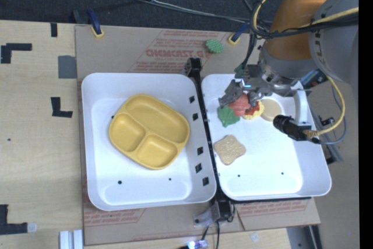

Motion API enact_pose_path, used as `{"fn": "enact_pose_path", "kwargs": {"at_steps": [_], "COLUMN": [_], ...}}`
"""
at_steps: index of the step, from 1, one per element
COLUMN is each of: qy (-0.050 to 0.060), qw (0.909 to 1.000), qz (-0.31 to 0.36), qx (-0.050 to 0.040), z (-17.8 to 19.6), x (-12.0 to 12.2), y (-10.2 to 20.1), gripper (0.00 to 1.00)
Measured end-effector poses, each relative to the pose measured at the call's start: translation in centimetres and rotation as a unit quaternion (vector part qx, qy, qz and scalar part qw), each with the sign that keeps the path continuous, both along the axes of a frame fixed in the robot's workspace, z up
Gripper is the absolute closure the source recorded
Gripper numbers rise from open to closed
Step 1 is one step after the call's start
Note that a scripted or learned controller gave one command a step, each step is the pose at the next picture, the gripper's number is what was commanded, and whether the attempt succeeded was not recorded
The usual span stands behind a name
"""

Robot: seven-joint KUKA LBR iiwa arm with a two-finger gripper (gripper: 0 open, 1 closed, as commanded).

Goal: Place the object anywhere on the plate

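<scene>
The tool (243,97) hung low over the red-and-green toy (238,108), presumably lining up for the yellow plate (149,130); couldn't tell its grip.

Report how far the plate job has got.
Done: nothing has landed on the yellow plate in the left bin. In hand: the gripper is down in the right bin over the red and green toy food; a grasp cannot be confirmed. The toast-shaped piece lies apart. Left: secure one object, carry it across, release on the plate.
</scene>
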State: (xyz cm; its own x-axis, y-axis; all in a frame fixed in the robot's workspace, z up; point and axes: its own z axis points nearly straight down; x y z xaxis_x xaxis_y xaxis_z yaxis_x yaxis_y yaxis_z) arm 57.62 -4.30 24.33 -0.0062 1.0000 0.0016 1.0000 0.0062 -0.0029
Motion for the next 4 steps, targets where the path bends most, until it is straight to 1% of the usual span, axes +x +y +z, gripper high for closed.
{"fn": "enact_pose_path", "kwargs": {"at_steps": [1,2,3,4], "qy": [-0.001,0.001,0.000,0.000], "qw": [1.0000,1.0000,1.0000,1.0000], "qz": [0.000,0.000,0.001,-0.002], "qx": [0.0000,-0.0004,-0.0002,-0.0011], "z": [0.1,-2.0,-2.2,-2.2], "x": [0.1,-0.5,-0.6,-0.6], "y": [5.5,10.5,16.1,15.8], "gripper": [1.00,1.00,1.00,0.00]}}
